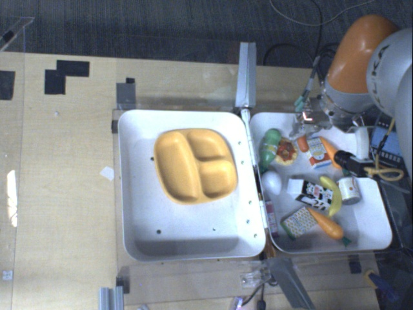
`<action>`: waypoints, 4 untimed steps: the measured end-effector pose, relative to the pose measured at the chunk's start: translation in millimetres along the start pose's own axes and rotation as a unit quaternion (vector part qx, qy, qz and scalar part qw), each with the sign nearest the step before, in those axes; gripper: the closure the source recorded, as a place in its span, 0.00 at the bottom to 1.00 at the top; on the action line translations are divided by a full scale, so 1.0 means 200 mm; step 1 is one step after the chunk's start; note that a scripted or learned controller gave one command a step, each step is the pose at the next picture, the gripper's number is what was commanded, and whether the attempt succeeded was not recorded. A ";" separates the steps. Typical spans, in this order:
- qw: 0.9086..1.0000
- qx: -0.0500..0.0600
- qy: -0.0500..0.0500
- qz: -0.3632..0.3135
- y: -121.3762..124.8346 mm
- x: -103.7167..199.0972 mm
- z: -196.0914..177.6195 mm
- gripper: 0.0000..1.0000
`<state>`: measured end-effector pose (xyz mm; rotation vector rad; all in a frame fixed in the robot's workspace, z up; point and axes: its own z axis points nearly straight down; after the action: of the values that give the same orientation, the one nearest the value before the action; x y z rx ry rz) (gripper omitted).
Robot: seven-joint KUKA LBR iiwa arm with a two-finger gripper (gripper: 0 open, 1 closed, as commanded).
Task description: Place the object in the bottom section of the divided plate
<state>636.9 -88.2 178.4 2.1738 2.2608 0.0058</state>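
1. Locate the left bin (139, 237) and right bin (374, 225). They sit side by side on the bench, inner walls adjacent.
2. Find the divided plate (193, 165) (yellow) in the left bin, approx. centred left-right and nearer the bin's top edge, as you view it, than its bottom edge. It has 1 long compartment toward the bin's left edge and 2 smaller ones toward its right edge.
3. Check the gripper (308, 123). It hangs over the right bin at the top edge, left of the mid-point. Open, closed or gripping: you can't tell from this view.
4. Note the items just below the gripper, near the top edge: green item (271, 144), red-yellow item (286, 151), white-blue packet (317, 152), orange carrot (329, 148).
5. Note the rest of the right bin:
   - White ball (271, 182) by the left wall.
   - Banana (333, 196) at mid-bin, with a silver roll (349, 189) beside it.
   - Checked pad (298, 221) and 2nd carrot (326, 225), touching, near the bottom edge.
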 end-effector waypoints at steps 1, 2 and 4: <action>0.998 0.001 0.001 0.068 0.16 0.51 -0.04 1.00; 1.000 0.001 0.001 0.021 -0.09 0.34 -0.04 1.00; 0.996 0.002 0.001 0.085 0.21 1.19 0.00 1.00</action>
<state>668.9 151.3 178.7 2.3617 2.0698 0.0054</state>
